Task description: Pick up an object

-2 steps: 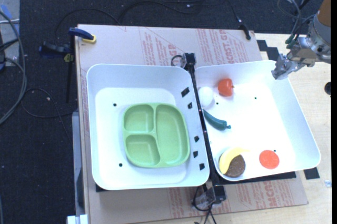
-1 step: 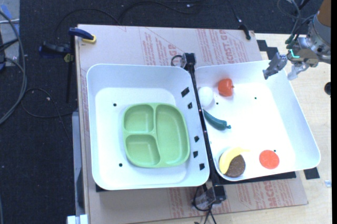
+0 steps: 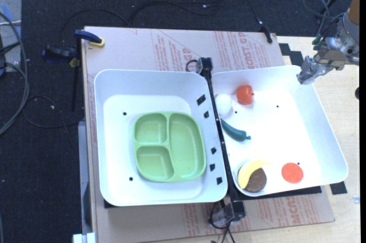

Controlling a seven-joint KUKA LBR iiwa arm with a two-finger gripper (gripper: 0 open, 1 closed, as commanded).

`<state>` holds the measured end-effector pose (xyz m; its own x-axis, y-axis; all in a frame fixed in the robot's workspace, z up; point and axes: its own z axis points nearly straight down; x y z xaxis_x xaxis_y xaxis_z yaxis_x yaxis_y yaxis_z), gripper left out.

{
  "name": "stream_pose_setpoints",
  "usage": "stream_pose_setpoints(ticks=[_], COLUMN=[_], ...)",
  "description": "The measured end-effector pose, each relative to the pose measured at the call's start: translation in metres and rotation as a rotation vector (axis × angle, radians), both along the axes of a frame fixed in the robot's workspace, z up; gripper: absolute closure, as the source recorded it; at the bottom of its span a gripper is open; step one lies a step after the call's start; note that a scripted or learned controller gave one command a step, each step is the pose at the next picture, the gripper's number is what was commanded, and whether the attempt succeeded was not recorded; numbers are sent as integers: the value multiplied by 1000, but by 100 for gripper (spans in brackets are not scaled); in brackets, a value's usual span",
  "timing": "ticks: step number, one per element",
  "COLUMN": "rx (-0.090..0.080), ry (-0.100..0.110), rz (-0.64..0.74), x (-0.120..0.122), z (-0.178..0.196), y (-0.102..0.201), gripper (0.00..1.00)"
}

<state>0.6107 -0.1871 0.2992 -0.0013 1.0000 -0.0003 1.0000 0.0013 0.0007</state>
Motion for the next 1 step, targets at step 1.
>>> stream_pose_setpoints(ticks=[1], rx=[0], ry=[1], rz=[0], x=[0], z=[0], y=[0], gripper=[0])
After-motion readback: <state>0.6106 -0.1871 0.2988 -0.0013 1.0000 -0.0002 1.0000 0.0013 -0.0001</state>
